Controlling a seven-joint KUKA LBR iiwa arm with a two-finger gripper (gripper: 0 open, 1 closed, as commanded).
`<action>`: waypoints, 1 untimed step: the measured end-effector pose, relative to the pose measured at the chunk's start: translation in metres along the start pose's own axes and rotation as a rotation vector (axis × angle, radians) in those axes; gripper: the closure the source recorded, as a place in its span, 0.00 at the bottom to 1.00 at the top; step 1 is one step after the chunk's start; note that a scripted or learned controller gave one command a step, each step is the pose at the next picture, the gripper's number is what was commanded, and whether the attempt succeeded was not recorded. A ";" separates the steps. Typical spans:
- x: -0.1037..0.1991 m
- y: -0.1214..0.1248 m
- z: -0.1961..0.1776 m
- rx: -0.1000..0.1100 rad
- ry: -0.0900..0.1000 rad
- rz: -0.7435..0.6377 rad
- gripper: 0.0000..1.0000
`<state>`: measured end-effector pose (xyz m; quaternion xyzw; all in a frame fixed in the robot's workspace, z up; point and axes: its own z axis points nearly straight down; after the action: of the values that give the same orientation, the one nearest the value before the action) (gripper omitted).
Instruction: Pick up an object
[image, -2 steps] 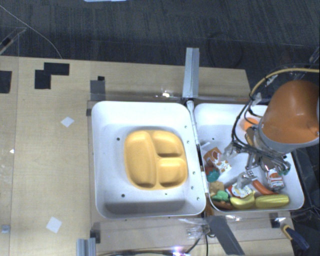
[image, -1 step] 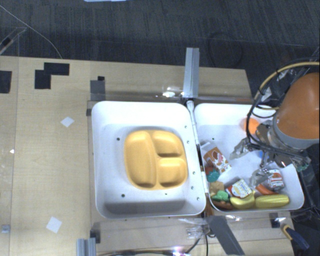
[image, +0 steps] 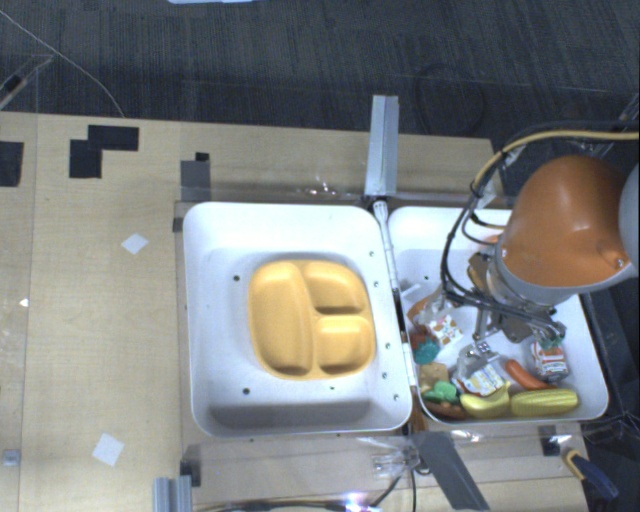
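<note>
1. Objects to pick: a cluttered pile in the right bin (image: 596, 385), packed along its front edge. Nothing is lifted as far as I can see.
2. Pile contents, left to right: teal piece (image: 426, 352), brownish lump (image: 434, 375), yellow banana-like piece (image: 484, 403), small printed packet (image: 483, 378), orange carrot-like piece (image: 524, 375), yellow-green pickle-like piece (image: 544, 401), small packet with red print (image: 551, 361). Most touch or overlap neighbours.
3. Left bin (image: 205, 300) carries a yellow compartment tray (image: 311, 317), sitting flat mid-bin, well apart from the pile.
4. Gripper (image: 484, 347) is low over the right bin, just above the printed packet. The wrist and orange band (image: 563, 222) block most of it from above. Whether it is spread or clenched, or has anything in it: cannot tell.
5. Risks from here, my read:
   - Tight clutter: closing on one item likely nudges or drags a neighbour, or pinches two at once.
   - Flat packets lie low on the bin floor, so a grab may skate off or close on nothing.
   - Rounded pieces such as the banana and pickle shapes may roll or squirt out under an off-centre squeeze.
   - Pile hugs the front wall, so a descent there could clip the rim.
   - Cables (image: 458, 250) hang near the wrist; possible snag.
</note>
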<state>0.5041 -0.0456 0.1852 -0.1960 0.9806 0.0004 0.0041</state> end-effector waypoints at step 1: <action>0.000 0.004 -0.016 0.003 -0.001 -0.150 0.00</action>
<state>0.5023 -0.0418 0.2010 -0.2690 0.9631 -0.0012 0.0051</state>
